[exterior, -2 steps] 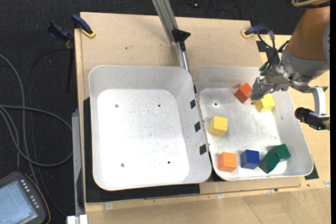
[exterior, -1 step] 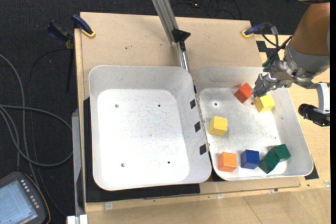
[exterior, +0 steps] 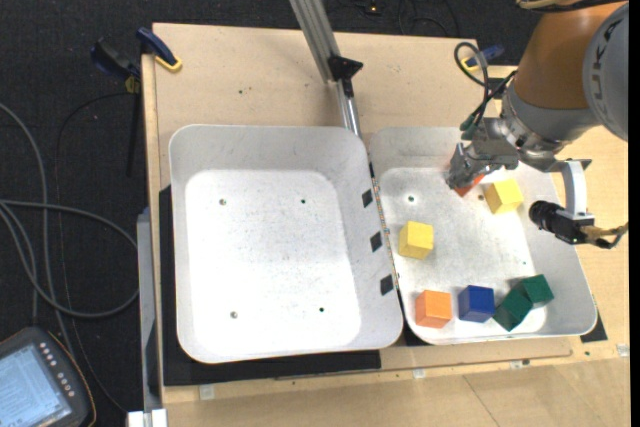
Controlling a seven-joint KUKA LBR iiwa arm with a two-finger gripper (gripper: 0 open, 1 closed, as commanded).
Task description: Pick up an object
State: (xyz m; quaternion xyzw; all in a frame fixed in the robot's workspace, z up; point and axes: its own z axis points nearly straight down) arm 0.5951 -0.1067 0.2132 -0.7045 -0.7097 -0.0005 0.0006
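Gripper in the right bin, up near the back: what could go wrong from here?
1. The gripper sits over a red object that is mostly hidden beneath it, so a grasp may miss or only clip it.
2. A yellow block lies right beside the gripper and may get knocked aside.
3. The gripper is close to the right bin's back wall, so a small drift could scrape it.

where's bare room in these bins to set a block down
The left bin has bare floor from wall to wall. In the right bin, a patch lies open between the yellow cube and the front row. It is crowded along the front wall (orange, blue, green) and under the gripper.
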